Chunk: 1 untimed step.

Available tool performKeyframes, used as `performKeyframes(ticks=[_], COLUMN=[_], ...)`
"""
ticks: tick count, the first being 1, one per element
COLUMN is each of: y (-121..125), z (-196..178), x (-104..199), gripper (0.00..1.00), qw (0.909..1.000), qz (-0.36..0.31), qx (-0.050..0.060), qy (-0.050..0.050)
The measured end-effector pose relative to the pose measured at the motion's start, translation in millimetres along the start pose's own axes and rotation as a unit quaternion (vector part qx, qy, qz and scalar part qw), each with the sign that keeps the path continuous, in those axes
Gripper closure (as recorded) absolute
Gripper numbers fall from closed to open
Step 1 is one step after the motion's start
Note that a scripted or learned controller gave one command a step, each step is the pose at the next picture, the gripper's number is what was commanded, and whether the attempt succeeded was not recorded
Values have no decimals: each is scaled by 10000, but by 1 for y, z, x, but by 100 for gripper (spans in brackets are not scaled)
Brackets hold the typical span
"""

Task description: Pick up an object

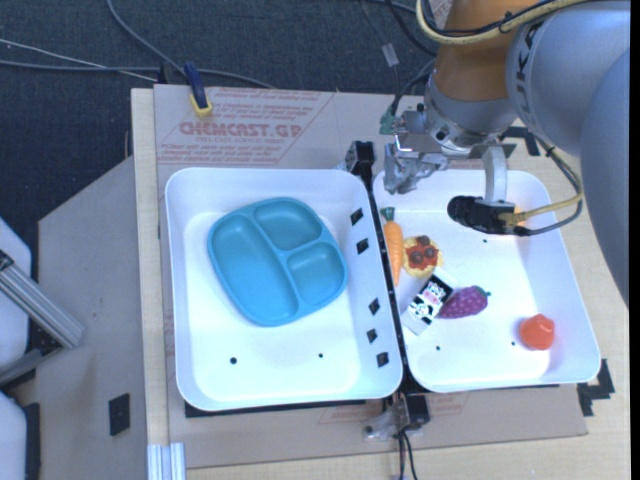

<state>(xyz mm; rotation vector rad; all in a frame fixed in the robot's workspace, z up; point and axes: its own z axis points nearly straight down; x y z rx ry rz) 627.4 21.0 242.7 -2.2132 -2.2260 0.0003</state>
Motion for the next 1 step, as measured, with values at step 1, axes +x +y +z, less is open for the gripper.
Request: performKeyframes(ticks=[1], y=[23], z=[9], x=[51], gripper=[100], qw=[10000], qz=[0], qx=[-9], qy=[0])
